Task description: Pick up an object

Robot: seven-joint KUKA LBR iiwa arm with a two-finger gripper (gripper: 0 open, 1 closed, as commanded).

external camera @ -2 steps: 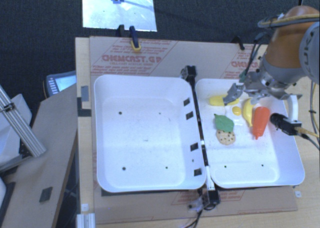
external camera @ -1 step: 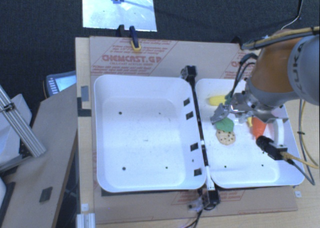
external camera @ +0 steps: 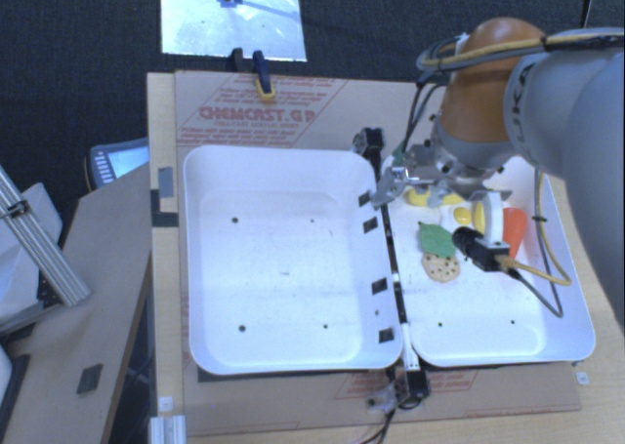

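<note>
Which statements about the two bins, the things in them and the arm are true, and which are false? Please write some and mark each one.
1. The round cookie lies in the right bin. True.
2. The green piece lies in the left bin. False: it lies in the right bin, next to the cookie.
3. The arm reaches over the right bin. True.
4. The orange piece touches the cookie. False: they lie apart, with the orange piece nearer the bin's right wall.

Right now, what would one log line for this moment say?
arm: over right bin, far end | in bin: green piece, cookie, orange piece, yellow pieces | pick: not confirmed
</note>
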